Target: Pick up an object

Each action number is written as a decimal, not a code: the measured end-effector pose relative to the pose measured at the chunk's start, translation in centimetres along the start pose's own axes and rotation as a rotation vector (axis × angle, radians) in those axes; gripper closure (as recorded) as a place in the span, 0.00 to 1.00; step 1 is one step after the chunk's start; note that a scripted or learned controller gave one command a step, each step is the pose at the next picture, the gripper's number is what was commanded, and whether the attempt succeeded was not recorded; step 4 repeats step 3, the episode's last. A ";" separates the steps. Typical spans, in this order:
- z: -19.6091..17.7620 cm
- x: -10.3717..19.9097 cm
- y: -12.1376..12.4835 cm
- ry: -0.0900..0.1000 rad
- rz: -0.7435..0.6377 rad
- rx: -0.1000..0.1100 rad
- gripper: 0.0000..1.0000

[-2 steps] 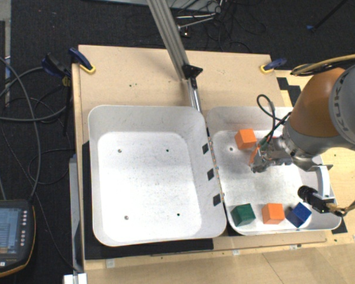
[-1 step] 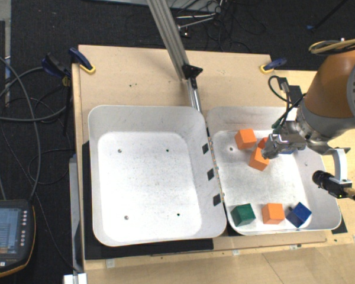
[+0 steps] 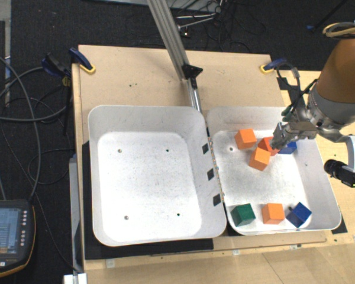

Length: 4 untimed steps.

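Observation:
The right bin (image 3: 319,182) holds several small blocks. Near its back sit an orange block (image 3: 245,138), a second orange block (image 3: 260,158) and a red-orange block (image 3: 266,145). A blue block (image 3: 289,148) lies beside them, partly hidden by the gripper. Along the front edge stand a green block (image 3: 243,213), an orange block (image 3: 273,213) and a blue block (image 3: 298,213). My gripper (image 3: 280,142) reaches down at the red-orange and blue blocks at the back of the right bin.
The left bin (image 3: 145,173) sits beside the right one. A metal pole (image 3: 168,31) slants in from the top toward the bins' shared edge. Clamps (image 3: 81,61) hold the board's back corners. A tablet (image 3: 9,235) lies at the lower left.

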<state>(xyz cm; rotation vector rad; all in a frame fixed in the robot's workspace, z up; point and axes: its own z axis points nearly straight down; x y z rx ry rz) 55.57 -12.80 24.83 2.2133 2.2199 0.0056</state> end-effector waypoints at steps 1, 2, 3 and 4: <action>1.2 5.6 -1.1 0.004 -0.005 0.009 1.00; 1.0 11.9 -1.9 0.005 -0.006 0.008 1.00; 0.2 17.8 -2.9 0.005 -0.007 0.007 1.00; 0.2 17.8 -2.9 0.005 -0.007 0.007 1.00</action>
